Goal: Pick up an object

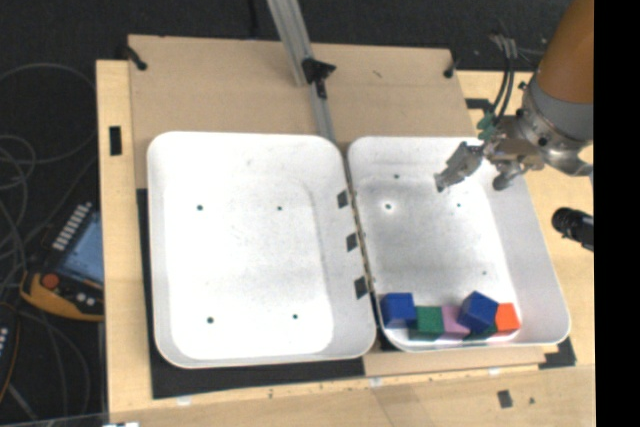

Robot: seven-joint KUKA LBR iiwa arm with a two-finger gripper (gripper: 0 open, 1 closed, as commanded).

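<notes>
Reaching in from the right, the gripper (478, 167) is hovering over the upper part of the right bin (527, 250), its two fingers spread apart with nothing between them. One finger (456, 165) is pointing down toward the left; the other sits closer to the bin's right rim. All the objects are lying well apart from it, huddled along the near edge of the same bin: a blue cube (398, 307), a green cube (429, 320), a pale purple block (455, 322), a second blue cube (479, 311) and an orange cube (506, 317). Beside it, the left bin (250, 245) is resting on the tabletop (220, 90).
</notes>
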